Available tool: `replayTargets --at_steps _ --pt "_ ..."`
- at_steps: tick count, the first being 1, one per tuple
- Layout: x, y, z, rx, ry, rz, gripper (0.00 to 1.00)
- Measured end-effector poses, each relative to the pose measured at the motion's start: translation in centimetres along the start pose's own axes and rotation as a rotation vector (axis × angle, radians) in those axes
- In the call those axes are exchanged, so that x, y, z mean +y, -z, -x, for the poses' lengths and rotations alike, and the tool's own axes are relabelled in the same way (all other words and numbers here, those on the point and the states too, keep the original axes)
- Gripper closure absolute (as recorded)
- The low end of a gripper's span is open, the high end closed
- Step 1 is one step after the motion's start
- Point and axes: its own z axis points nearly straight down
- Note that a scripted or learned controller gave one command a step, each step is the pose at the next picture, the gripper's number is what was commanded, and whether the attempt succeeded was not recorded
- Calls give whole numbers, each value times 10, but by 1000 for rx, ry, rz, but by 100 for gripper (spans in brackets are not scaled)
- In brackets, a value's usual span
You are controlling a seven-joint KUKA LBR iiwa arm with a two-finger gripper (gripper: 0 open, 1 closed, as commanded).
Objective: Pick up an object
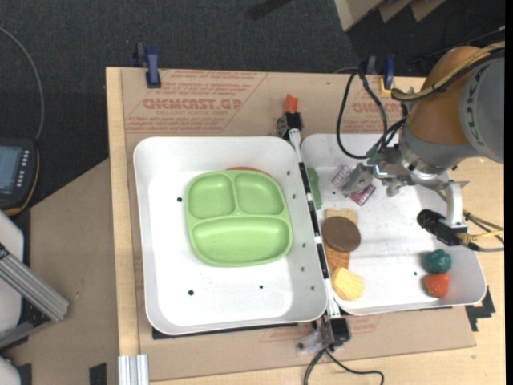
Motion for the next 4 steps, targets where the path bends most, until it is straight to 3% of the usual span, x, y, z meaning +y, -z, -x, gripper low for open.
replayTargets --at_steps 1,2,3,4 --pt "75 -45 41 -3 -5 6 0" --pt "4 -40 7 -3 -9 9 0" --pt "9 -41 -19 -5 -6 8 0" --pt "11 -29 -19 -5 -7 16 100"
